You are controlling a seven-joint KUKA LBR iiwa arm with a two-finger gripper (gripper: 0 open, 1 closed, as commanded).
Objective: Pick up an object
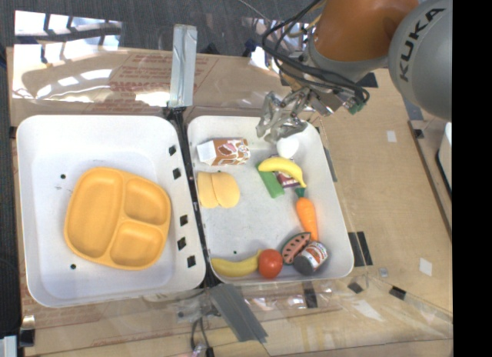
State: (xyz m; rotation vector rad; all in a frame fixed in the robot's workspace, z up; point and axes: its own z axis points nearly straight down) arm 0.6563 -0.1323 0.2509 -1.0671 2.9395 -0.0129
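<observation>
- Nearest, along the right bin's (332, 194) front edge: a banana (234, 266), tomato (270, 264) and small can (311, 256).
- Gripper (278, 126) hovers at the bin's far corner, just above a white egg (288, 146); whether its fingers are apart, I cannot tell.
- Yellow divided plate (117, 217) lies in the left bin (38, 140).

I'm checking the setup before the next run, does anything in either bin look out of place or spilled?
Nothing looks spilled or broken. The toy food all sits in the right bin, mostly crowded toward its right and near edges, while the left bin holds a yellow divided tray lying at a slight angle.
</observation>
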